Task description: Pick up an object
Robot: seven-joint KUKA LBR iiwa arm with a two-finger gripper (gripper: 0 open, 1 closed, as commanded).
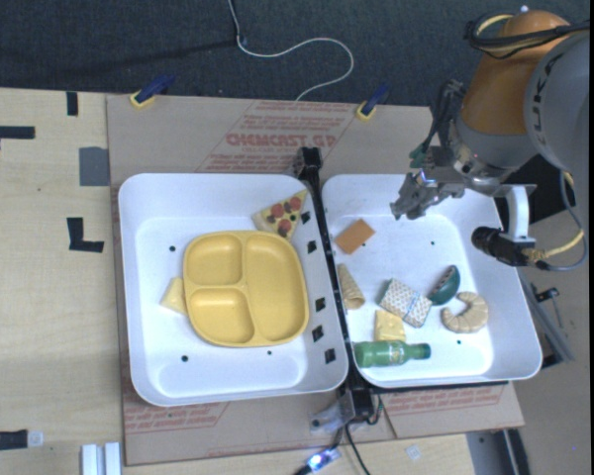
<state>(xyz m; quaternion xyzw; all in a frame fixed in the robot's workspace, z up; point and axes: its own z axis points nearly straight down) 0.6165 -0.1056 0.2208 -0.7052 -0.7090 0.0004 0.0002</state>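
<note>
My gripper (412,203) hangs over the back of the right bin (515,364), with nothing visible between its dark fingers. An orange cracker (354,236) lies just left and below it. Nearer the front lie a cone-shaped piece (349,286), a checkered packet (405,302), a yellow cheese wedge (389,326), a green bottle (391,353) on its side, a dark green piece (444,285) and a tan croissant (466,313).
The left bin (144,265) holds a yellow divided plate (246,287), a pizza slice (282,216) at its back right and a yellow wedge (173,295) under the plate's left edge. A black divider (320,255) runs between the bins. A white cable (297,52) lies behind.
</note>
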